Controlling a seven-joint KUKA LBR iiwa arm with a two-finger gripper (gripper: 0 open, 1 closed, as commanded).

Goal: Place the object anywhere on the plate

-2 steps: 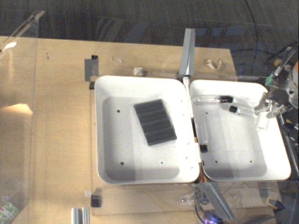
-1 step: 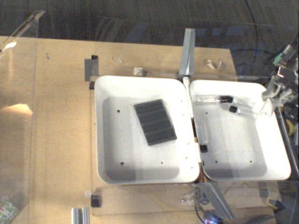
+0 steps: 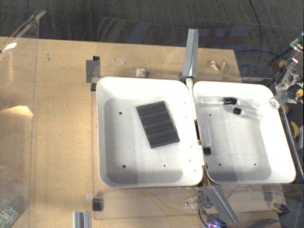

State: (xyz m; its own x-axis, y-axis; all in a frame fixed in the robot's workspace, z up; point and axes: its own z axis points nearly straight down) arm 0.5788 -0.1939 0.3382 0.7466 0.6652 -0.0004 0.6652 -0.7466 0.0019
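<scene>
Plate (image 3: pixel 157 124), dark, ribbed and rectangular, is lying at a slant in the left bin (image 3: pixel 109 175). Clear tube-like objects with black caps (image 3: pixel 231 104) are resting along the far side of the right bin (image 3: pixel 285 175) (probably light, rigid and slippery). Gripping across the barrel's middle is looking safest. Gripper state: cannot tell.

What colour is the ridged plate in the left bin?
Dark grey, near black: the plate, seen in the camera view.
</scene>
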